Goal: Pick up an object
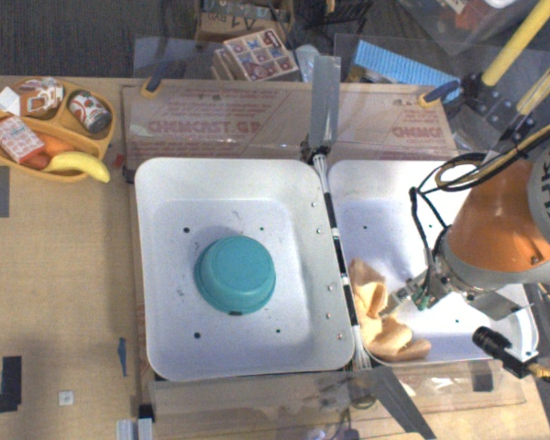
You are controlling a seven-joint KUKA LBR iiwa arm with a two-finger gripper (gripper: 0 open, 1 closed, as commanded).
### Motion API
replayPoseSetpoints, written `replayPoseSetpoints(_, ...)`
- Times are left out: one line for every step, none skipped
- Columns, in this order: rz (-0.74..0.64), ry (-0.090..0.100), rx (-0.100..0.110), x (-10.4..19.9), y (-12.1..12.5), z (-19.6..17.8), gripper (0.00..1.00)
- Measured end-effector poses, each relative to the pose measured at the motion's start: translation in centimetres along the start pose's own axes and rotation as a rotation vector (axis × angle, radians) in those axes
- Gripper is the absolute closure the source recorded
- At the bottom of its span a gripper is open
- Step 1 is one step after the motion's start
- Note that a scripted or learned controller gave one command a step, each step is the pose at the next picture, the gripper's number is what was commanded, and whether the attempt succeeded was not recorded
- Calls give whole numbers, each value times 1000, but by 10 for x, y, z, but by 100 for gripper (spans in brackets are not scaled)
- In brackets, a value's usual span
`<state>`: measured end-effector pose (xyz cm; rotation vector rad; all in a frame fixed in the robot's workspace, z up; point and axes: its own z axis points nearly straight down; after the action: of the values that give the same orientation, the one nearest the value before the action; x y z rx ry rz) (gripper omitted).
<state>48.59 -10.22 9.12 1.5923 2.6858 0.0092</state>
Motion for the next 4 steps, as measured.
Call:
replayPoseSetpoints(0,8,0,1,1,-8,100)
replayPoseSetpoints(-65,15,14,-39,-27,-29,100)
replayPoseSetpoints(-65,14,14,-39,-27,-29,0)
replayPoseSetpoints(76,5,5,-43,29,0,0)
